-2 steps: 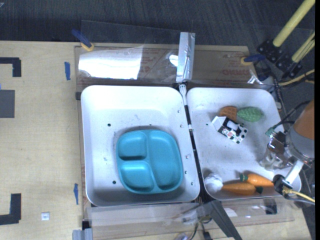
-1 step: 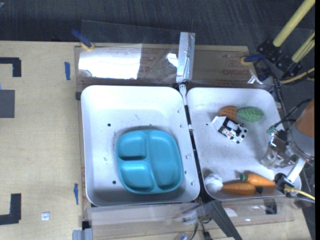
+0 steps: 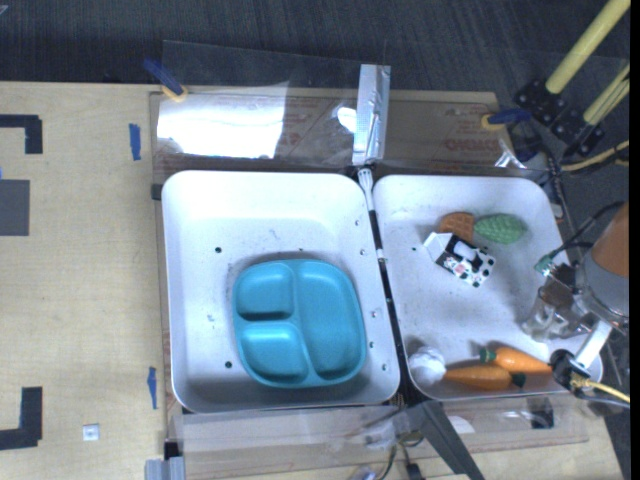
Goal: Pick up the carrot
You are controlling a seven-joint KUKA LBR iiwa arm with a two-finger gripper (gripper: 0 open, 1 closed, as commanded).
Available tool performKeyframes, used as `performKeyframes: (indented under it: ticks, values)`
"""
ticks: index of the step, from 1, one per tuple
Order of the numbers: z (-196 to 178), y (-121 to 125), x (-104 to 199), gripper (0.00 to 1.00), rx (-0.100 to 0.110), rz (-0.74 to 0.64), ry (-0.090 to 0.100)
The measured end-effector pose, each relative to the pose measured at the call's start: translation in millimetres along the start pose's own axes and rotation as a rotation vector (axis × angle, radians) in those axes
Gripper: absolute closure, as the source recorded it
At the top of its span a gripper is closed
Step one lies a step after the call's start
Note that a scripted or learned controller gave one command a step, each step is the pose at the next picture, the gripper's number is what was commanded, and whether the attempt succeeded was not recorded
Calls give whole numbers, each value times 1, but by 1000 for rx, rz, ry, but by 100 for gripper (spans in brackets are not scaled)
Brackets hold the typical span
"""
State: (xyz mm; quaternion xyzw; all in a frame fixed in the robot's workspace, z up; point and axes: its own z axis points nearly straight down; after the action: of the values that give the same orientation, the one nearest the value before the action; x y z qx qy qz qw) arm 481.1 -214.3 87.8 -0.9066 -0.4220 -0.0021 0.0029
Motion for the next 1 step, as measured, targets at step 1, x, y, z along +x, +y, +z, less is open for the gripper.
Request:
performKeyframes:
  ticks: [1]
  values:
    - [-10,0,1,100,0,-2,0]
